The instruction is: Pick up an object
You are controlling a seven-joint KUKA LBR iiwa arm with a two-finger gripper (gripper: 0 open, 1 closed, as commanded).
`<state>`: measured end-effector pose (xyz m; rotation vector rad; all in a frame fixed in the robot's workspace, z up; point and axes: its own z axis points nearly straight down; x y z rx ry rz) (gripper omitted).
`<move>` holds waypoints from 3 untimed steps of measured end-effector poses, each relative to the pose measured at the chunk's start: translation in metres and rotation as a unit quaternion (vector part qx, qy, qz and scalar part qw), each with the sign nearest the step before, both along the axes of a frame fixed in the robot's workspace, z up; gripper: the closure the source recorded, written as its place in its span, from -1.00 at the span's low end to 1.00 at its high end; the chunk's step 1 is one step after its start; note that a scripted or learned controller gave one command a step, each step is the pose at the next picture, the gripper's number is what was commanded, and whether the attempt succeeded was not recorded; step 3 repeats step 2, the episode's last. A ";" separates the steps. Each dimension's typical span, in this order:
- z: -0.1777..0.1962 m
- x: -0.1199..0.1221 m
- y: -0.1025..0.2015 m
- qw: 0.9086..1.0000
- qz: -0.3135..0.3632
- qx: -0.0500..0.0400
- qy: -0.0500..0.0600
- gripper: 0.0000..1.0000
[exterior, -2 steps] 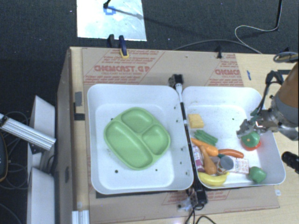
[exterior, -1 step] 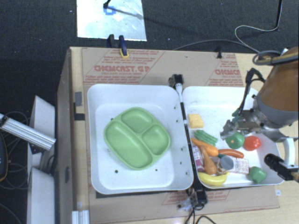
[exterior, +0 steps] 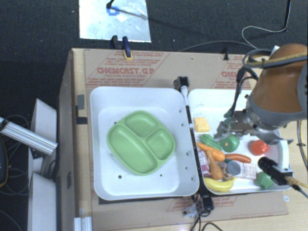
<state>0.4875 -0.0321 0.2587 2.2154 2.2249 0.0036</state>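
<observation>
My gripper [exterior: 230,130] hangs low over the middle of the right bin [exterior: 211,100], reaching in from the right. Directly beneath and touching or nearly touching it is a green pepper [exterior: 231,143]. A red tomato [exterior: 259,147] lies to the right of the pepper. On its left are a long green vegetable [exterior: 209,141] and an orange carrot [exterior: 212,151]. A yellow cheese block [exterior: 201,124] sits toward the bin's left wall. A red sausage [exterior: 238,158], a grey round piece [exterior: 233,167] and a banana [exterior: 219,185] lie near the front.
The left bin [exterior: 110,100] holds a green divided plate [exterior: 140,141]. A small green item [exterior: 263,179] sits at the right bin's front right corner, and a printed packet [exterior: 204,165] lies against its left wall. The arm's orange band [exterior: 281,83] looms over the bin's right side.
</observation>
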 end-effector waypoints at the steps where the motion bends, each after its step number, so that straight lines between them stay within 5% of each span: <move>1: 0.002 0.000 0.057 1.000 0.000 0.000 0.001 1.00; 3: 0.026 0.000 0.054 1.000 0.000 0.000 0.000 1.00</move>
